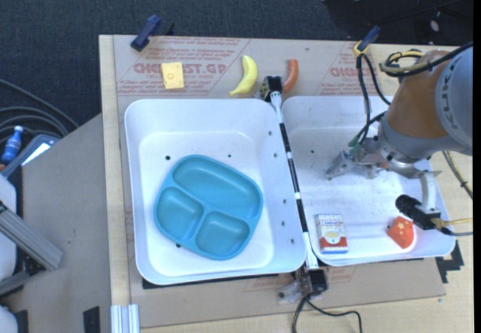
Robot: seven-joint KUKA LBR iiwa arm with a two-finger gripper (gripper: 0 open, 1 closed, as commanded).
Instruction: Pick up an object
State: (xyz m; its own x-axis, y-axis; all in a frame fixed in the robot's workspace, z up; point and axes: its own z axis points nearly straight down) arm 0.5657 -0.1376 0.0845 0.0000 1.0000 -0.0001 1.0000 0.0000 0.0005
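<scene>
1. Carton (331, 234), small, white and red, lies in the right bin (323, 117) near its front wall, on the side next to the divide between the 2 bins.
2. A red object (402, 232), rounded with a paler patch on top, lies in the same bin near the front right corner, well apart from the carton.
3. The gripper (340, 165) is over the middle of the right bin, above bare white floor, behind the carton and clear of both things.
4. Its 2 metal fingers look spread apart with nothing between them; the view is small here, so the gap is only roughly readable.
5. The arm (451, 102) comes in from the right edge, its orange band sitting over the bin's right rim.
6. The left bin (150, 121) holds 1 blue plate (209, 205) with 3 compartments, lying flat toward the front of the bin.
7. On the bench (338, 61) behind the bins lie a banana (245, 76) and, just to its right, an orange curved thing (291, 74), both near the back end of the divide.
8. Further left on the bench is a yellow square (172, 77), and a dark blue object (145, 33) sits at the back left corner.
</scene>
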